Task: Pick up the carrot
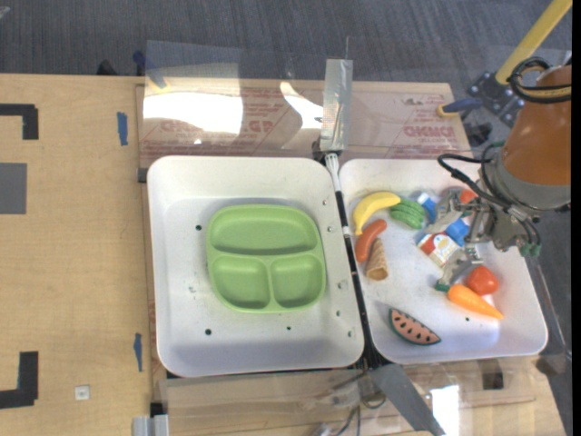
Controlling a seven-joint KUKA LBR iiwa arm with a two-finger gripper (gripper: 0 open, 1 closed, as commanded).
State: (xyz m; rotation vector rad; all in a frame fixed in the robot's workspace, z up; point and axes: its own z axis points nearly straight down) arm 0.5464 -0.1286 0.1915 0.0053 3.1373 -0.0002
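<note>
Fingers on the gripper [467,263] are too tangled in cables and toys for me to call them open or closed, honestly can't tell. They're hanging just above the carrot's leafy end, so I'd guess it's lining up for the grab.

Nearest the camera in the right bin [526,339] is a watermelon slice [414,327], flat wedge, red face with dark seeds. Just behind it, toward the right wall, lies the carrot [474,302]: smooth orange plastic cone, pointed tip aimed at the bin's right corner, little green stub at the other end. A round tomato [484,281] sits touching its far side, which could crowd a pinch.

Further back there's a small carton [442,246], a hot dog [369,239] beside a cone-shaped thing, then a curved banana [373,208] and something green and ribbed.

The left bin [172,271] holds a matte green divided plate [267,256], three compartments.
</note>
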